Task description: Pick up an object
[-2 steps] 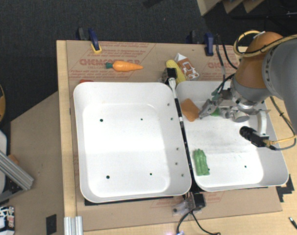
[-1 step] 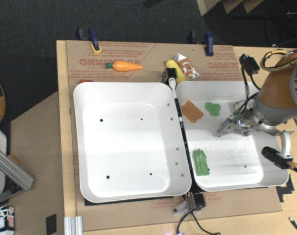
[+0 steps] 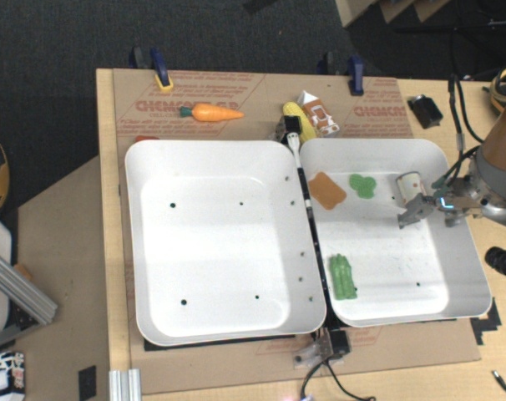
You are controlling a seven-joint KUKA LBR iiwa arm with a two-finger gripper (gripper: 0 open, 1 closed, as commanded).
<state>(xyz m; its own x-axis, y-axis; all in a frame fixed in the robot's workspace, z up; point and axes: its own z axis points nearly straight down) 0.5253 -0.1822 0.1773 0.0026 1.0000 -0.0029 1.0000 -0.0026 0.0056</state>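
Hand [image 3: 410, 200] low in right bin [image 3: 462, 261], fingers spread.

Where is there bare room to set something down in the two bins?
The whole floor of the left white bin is bare. In the right white bin, the near-right corner is free; its far half is crowded by brown piece, green blob, and claw.
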